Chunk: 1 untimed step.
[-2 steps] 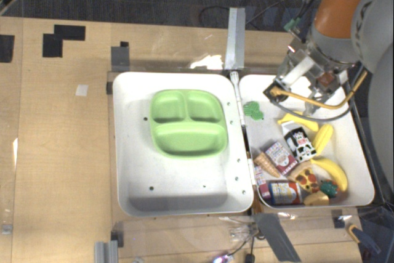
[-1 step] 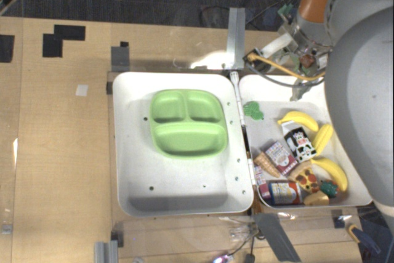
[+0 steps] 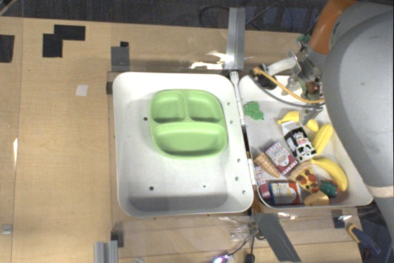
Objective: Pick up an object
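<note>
Nearest me, at the front edge of the right bin (image 3: 266, 127), there's a small can (image 3: 282, 192) on its side, red/blue label. Just right of it is a pizza-slice toy (image 3: 306, 180), and right of that a banana (image 3: 333, 173) lying along the front right corner.

One row back: a cone-shaped piece (image 3: 265, 163), a small printed packet (image 3: 281, 155) touching it, then a black-and-white carton (image 3: 300, 143). A second yellow piece (image 3: 322, 137) leans just right of the carton. Everything here is packed close, with several items touching.

Further in, a small yellow bit (image 3: 289, 117) sits by itself, and a green leafy toy (image 3: 253, 110) lies near the bin's left wall, well apart from the pile.

The left bin (image 3: 126, 151) holds one thing, a green divided plate (image 3: 188, 121), flat and about centred.

At the far end of the right bin I see the gripper (image 3: 306, 80), low over the back corner. A yellow cable (image 3: 277, 84) loops just left of it. I can't tell its open/closed state from this angle, too small and cluttered. I see no object in it. All candidate objects are on the bin floor, and the closest to the gripper is the small yellow bit.

The arm (image 3: 363, 101) covers the right side of the bin. Its orange band (image 3: 326, 21) is up at the far right, above the wrist.
</note>
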{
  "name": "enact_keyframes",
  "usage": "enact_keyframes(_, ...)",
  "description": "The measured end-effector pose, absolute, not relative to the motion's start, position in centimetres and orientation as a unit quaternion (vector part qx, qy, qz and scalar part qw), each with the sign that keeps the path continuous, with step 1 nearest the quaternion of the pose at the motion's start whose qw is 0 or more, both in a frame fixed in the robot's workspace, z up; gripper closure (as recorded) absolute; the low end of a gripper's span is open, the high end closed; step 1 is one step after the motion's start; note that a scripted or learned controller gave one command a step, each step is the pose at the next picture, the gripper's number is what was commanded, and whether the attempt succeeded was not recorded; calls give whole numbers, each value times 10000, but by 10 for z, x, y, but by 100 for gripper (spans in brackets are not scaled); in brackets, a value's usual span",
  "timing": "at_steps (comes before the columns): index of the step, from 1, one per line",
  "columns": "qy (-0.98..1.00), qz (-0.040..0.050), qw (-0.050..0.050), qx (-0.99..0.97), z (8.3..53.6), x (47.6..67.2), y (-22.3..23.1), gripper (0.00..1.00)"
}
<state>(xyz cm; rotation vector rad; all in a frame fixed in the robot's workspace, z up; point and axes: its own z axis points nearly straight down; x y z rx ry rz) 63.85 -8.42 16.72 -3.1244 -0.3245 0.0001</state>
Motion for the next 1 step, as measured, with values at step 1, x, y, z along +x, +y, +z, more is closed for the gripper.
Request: enact_keyframes(1,-1050,-32,1,-9945,88,655,-94,0)
